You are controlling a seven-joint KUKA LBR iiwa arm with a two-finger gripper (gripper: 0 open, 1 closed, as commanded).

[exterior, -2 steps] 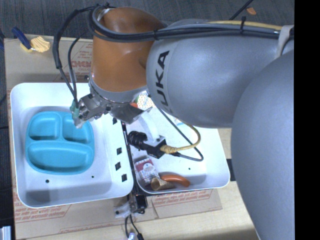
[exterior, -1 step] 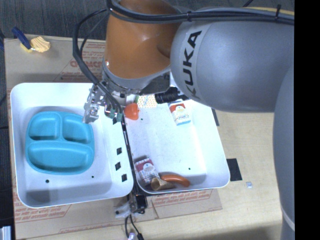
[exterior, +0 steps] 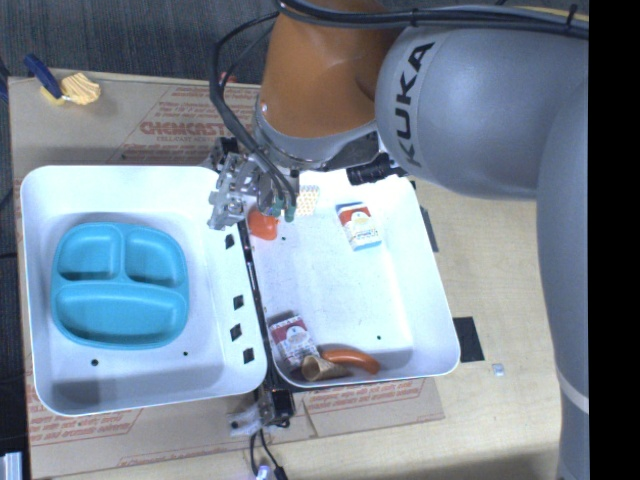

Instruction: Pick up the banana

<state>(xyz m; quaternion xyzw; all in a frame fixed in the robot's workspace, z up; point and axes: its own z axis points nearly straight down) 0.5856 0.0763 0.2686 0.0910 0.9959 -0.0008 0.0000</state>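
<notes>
A curved orange-brown item with a tan end lies along the near wall of the right bin; by its shape it is the likeliest banana. My gripper hangs at the far left corner of that bin, over the divide between the two bins. It is well away from the curved item. Directly under the gripper, and touching or nearly touching it, sits a small orange-red object. The large grey arm and its orange band hide the bin's far edge.
The right bin also holds a red-and-white packet, a pale waffle-like piece and a small red box beside the curved item. A blue divided tray lies in the left bin. A yellow-and-blue tool rests on the bench.
</notes>
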